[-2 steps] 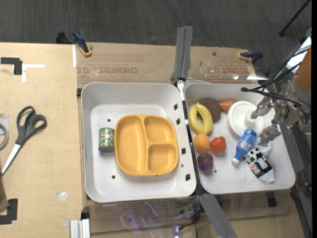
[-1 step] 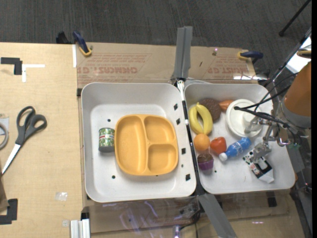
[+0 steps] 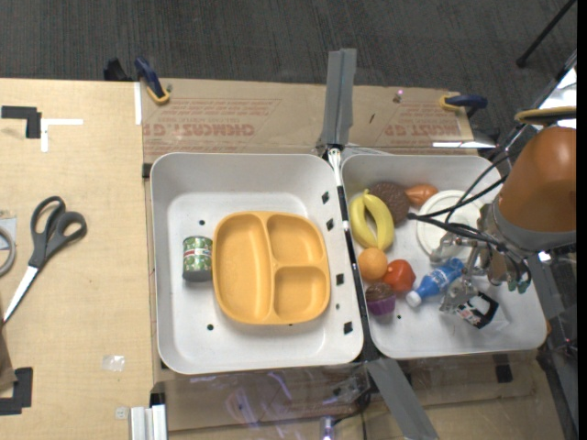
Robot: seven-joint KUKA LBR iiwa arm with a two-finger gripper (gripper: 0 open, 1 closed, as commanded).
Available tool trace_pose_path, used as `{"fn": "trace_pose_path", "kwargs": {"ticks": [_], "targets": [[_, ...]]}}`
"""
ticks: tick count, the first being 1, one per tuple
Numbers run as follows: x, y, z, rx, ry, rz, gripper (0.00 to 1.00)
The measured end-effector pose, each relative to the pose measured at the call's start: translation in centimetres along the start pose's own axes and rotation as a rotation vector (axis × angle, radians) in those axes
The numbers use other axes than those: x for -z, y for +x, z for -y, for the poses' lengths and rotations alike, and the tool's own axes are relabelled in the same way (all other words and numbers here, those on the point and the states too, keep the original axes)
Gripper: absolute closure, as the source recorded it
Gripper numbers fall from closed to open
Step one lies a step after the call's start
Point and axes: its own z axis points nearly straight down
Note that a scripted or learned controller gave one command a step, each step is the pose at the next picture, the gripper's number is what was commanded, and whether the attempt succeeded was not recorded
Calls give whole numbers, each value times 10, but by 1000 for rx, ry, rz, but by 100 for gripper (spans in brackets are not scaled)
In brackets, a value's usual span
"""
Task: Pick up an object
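My gripper (image 3: 470, 290) hangs low over the right bin (image 3: 514, 337), under the orange wrist band, with cables running across it. It sits just right of a small blue bottle (image 3: 433, 283) lying on its side, and just above a black-and-white item (image 3: 478, 313). Whether it touches either one is unclear. Further left in this bin lie a banana (image 3: 371, 220), an orange (image 3: 372, 263), a red tomato-like piece (image 3: 400, 274) and a purple cup (image 3: 380, 301). A brown lump (image 3: 394, 200), an orange piece (image 3: 421, 192) and a white dish (image 3: 438, 230) lie at the back.
The left bin (image 3: 174, 328) holds a yellow divided plate (image 3: 272, 267) and a green can (image 3: 196, 258) beside it. Scissors (image 3: 44, 238) lie on the bench at far left. A grey divider (image 3: 339, 99) stands between the bins at the back.
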Motion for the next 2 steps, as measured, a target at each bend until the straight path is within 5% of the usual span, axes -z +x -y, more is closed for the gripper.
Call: {"fn": "trace_pose_path", "kwargs": {"ticks": [1,2], "targets": [[-1,12,-60,-80,0,-1,0],[1,-59,-76,28,1,4,0]]}}
